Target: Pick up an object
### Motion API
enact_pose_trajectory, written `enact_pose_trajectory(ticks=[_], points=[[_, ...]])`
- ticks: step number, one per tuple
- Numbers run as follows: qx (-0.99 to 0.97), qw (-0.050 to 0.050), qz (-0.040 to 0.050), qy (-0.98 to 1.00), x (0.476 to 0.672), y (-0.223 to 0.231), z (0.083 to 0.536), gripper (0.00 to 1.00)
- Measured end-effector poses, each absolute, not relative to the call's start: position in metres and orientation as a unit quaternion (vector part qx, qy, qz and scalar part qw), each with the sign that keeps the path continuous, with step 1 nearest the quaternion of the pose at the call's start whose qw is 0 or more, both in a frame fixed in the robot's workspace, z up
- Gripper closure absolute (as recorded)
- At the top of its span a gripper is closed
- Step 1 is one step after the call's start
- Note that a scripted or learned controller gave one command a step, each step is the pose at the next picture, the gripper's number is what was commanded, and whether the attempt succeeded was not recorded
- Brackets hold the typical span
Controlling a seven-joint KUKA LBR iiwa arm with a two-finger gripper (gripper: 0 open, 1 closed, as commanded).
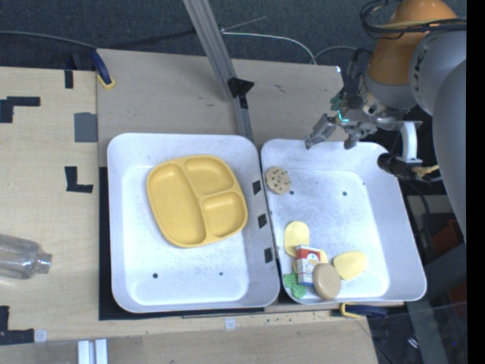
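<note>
My gripper (333, 135) hangs over the far rim of the right bin (379, 203), its two fingers spread open with nothing between them. A round cookie (278, 180) lies near that bin's far left corner, to the left of and nearer the camera than the gripper. At the bin's near edge several small items crowd together: a yellow piece (296, 235), a red and white carton (307, 264), a tan round piece (327, 281) and another yellow piece (350, 264). A yellow divided plate (197, 200) rests in the left bin (136, 271).
A slanted metal pole (212, 36) stands behind the bins, ending in a black bracket. A clear plastic bottle (23, 258) lies on the bench at far left. Cables run near the arm's wrist at upper right.
</note>
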State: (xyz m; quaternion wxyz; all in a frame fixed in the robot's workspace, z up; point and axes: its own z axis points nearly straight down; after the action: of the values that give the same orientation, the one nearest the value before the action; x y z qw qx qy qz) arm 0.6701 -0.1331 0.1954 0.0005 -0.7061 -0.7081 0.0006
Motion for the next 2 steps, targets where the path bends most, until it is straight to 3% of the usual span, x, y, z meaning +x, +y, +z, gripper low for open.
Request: enact_pose_trajectory(ticks=[1,2], points=[[-0.705,0.002,0.0010,-0.709,0.6287,-0.0608,0.1879,0.00],[-0.706,0.001,0.0005,-0.708,0.6301,-0.0649,0.1882,0.00]])
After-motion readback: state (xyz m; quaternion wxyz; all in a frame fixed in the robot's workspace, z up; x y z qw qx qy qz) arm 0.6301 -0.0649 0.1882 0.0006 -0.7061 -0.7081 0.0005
